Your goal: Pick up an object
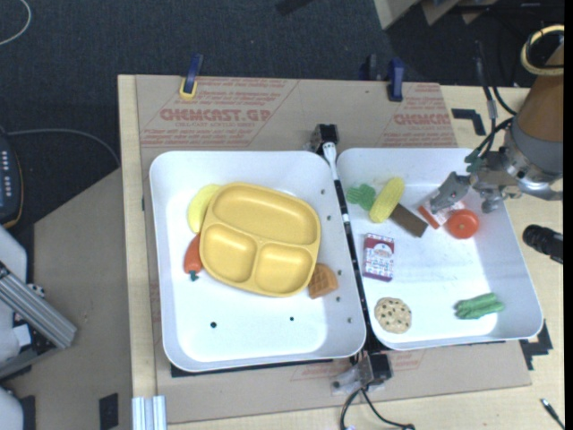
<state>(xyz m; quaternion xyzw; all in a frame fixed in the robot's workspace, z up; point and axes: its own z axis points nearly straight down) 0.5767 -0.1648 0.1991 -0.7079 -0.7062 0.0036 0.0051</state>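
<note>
You see a yellow tray (260,238) in the left bin (175,240). In the right bin (510,276), the corn (387,199) points up and slightly right. The gripper (445,202) hangs beside a tomato (462,224), fingers spread open, holding nothing. Dark carpet (134,25) lies behind the bench.

Red print reading "CHEMCAST G.P" repeats across the brown protective sheet (269,106) covering the bench, behind both bins; other print is illegible.

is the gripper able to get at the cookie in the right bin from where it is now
Probably yes. The cookie lies flat on bare bin floor, apart from the red carton and green beans. The gripper hangs over the same right bin.
</note>
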